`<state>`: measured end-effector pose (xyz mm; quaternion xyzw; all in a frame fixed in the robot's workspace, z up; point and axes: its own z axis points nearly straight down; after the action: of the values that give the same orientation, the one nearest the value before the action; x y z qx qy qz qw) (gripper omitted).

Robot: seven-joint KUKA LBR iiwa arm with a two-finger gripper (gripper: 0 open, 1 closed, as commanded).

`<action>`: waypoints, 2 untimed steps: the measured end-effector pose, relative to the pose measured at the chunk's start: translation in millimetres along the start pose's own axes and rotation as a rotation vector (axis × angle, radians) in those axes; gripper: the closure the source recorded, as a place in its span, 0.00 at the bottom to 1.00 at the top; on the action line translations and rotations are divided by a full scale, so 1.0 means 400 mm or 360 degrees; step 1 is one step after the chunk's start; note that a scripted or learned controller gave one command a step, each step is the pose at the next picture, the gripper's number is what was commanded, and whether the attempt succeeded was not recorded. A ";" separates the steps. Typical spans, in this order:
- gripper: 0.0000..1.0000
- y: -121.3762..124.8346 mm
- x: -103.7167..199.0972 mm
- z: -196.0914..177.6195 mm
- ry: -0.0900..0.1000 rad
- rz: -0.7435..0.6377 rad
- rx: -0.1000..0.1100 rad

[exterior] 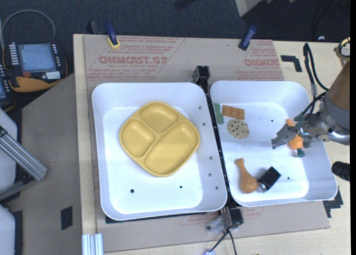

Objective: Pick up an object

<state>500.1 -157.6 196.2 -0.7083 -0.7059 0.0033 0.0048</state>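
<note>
My gripper (293, 135) hangs over the right side of the right bin (267, 94), reaching in from the right edge. A small orange object (296, 141) with a green tip sits right at the gripper, partly covered by it; I cannot tell whether it is held. Elsewhere in this bin lie a brown wafer (233, 111), a speckled cookie (238, 129), a small green piece (219, 115) by the left wall, a tan drumstick (245, 175) and a black block (269, 178) touching the drumstick.
The left bin (111, 154) holds a yellow divided plate (159, 138). The two bins meet along a ridge (214, 137). Cables trail by the arm at the right, and a teach pendant (34, 59) lies off the bench at the left.
</note>
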 end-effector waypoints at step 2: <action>0.00 0.014 0.027 0.122 0.0001 -0.0006 -0.0008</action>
<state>505.4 -146.8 147.4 -0.7070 -0.7073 0.0012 0.0032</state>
